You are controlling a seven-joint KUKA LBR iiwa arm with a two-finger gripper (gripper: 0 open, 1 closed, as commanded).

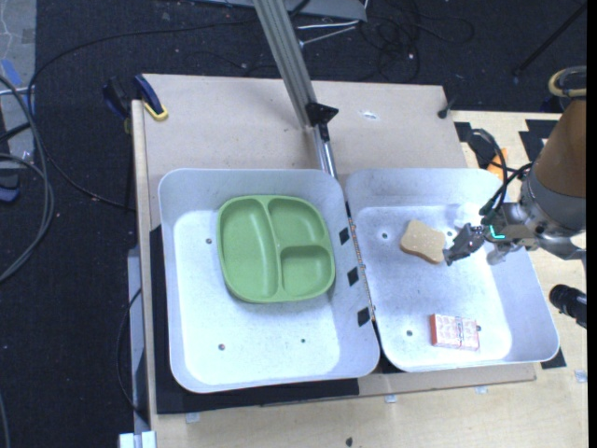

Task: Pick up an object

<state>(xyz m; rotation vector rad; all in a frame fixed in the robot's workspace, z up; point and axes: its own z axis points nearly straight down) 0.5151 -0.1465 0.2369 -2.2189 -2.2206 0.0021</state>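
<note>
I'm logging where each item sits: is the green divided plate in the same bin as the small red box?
No, the green plate lies in the left bin, while the red box lies in the right bin.

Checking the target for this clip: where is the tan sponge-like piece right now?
The tan piece lies in the right bin, upper middle, just left of the gripper and well above the small red box.

Even overhead light, soft shadows, slight blur, bins w/ mild glare.
</note>
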